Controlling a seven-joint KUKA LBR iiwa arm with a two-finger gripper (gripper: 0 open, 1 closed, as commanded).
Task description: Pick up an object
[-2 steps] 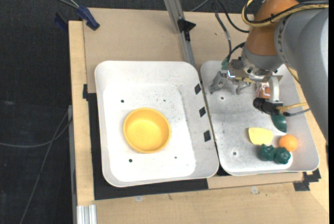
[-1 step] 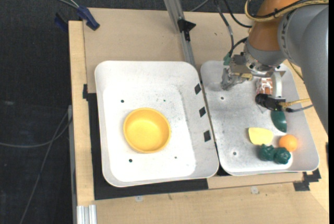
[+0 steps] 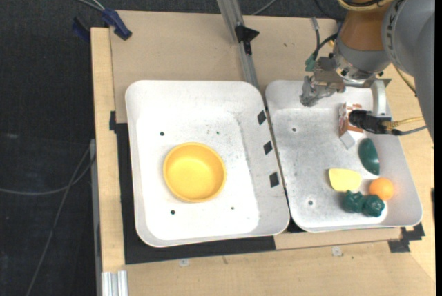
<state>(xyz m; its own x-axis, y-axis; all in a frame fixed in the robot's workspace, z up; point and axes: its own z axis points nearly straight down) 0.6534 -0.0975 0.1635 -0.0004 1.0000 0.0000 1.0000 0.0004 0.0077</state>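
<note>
A: In the right bin (image 3: 304, 170), how many things do you count?

B: Five near its right wall: one dark green oval piece (image 3: 369, 156), one yellow wedge (image 3: 343, 179), one orange ball (image 3: 381, 188), one knobbly green toy (image 3: 363, 203), and one red-and-white packet (image 3: 344, 123) by the upper right corner.

A: And the left bin (image 3: 200, 105)?

B: One yellow bowl (image 3: 194, 171), upright, near its middle.

A: The gripper (image 3: 314, 91)?

B: Above the right bin's top edge, well apart from the pile. Whether it is parted or closed I cannot tell. A metal pole (image 3: 228, 5) slants across the bench (image 3: 173, 46) between the bins.
</note>
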